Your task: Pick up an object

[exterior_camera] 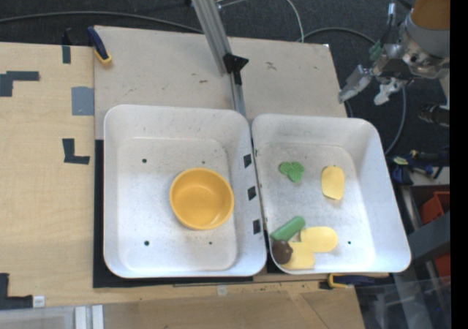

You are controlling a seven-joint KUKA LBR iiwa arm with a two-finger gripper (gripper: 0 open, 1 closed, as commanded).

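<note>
bench [168, 75], two white bins [124, 174]

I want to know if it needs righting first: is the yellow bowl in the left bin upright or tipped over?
Upright. The yellow bowl sits on the floor of the left bin with its round rim facing up and its inside visible.

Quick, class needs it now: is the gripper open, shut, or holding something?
Gripper: open, fingers spread, holding nothing, above the bench beyond the right bin's far corner.
</note>
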